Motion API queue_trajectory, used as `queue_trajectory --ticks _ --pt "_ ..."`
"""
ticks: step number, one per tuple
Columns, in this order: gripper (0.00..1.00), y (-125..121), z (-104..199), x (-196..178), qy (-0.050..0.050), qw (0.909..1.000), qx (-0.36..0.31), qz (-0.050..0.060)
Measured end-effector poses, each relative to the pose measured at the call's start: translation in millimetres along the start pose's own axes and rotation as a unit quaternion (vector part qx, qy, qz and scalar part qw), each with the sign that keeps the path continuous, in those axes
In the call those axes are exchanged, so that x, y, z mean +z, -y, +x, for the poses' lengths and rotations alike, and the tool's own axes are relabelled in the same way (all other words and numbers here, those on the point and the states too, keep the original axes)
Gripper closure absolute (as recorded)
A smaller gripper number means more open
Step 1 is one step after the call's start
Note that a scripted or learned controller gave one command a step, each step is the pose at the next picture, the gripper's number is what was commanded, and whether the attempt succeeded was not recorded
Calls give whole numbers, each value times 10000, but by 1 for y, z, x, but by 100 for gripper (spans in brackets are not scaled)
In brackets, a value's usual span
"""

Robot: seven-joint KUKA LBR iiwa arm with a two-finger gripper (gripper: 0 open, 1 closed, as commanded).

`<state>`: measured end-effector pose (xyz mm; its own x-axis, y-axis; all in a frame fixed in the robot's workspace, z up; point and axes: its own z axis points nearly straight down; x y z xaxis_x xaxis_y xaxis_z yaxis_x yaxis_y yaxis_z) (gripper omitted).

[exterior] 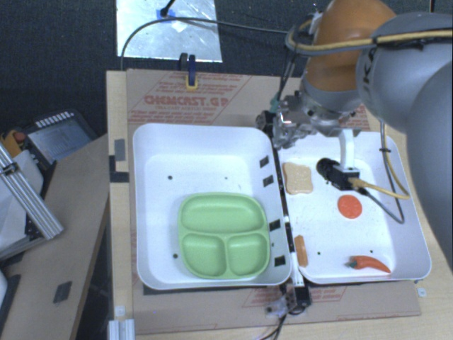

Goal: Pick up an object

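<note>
The right bin (pixel 396 211) holds a tan slice of toast (pixel 299 178) near its left wall, a red round slice (pixel 350 207) in the middle, an orange pepper-like piece (pixel 369 263) at the front right and a small orange sausage (pixel 300 250) along the front left wall. My gripper (pixel 281 129) hangs at the back left corner of this bin, just above and behind the toast, close to the divider between the bins. The wrist body hides its tips.
A green three-part plate (pixel 223 234) lies in the left bin (pixel 163 161). A black fitting (pixel 331 171) with a yellow cable (pixel 382 190) hangs over the right bin beside the toast. The grey arm (pixel 403 62) covers the back right.
</note>
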<state>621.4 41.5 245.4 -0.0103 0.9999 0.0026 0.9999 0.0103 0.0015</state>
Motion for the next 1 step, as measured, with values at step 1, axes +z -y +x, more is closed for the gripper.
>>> queue_trajectory --ticks 1 --pt "100 -7 55 17 2 10000 4 3"
